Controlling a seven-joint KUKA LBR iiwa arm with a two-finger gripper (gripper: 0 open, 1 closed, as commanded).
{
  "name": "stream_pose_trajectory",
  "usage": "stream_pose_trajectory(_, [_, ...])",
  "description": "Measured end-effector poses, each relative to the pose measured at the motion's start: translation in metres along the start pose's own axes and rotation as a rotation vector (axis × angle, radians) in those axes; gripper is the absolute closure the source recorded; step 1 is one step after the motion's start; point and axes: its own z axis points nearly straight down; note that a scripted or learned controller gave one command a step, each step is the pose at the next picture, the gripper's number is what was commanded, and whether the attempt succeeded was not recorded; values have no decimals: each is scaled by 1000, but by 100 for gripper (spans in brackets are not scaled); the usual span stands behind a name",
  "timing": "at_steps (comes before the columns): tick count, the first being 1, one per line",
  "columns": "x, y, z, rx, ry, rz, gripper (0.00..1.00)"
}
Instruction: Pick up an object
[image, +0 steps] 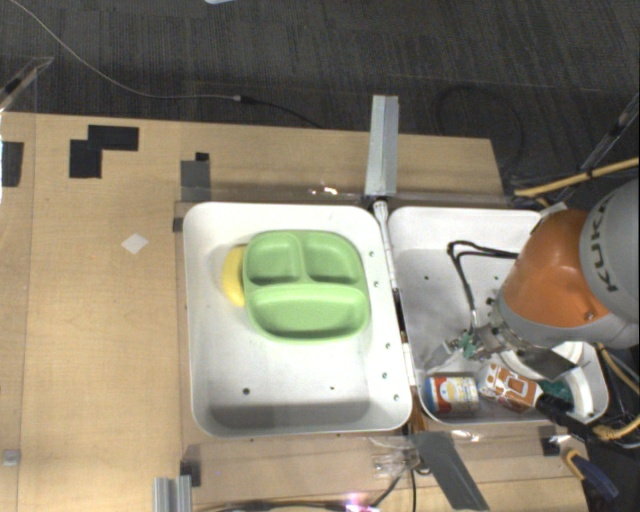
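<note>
the gripper (478, 345) is lowered into the right bin (430, 250), its state not discernible. a small can (452, 392) and a brown packet (510, 388) are seen just near of it. a green divided tray (303, 283) over a yellow object (232, 276) lies in the left bin (280, 400).

A green divided plate (304, 283) lies in the left bin (210, 390); the arm (560, 275) hangs over cans (452, 392) in the right bin (420, 240).
</note>
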Motion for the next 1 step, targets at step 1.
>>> stream_pose_trajectory(1, [-1,3,-12,-9,-5,0,100])
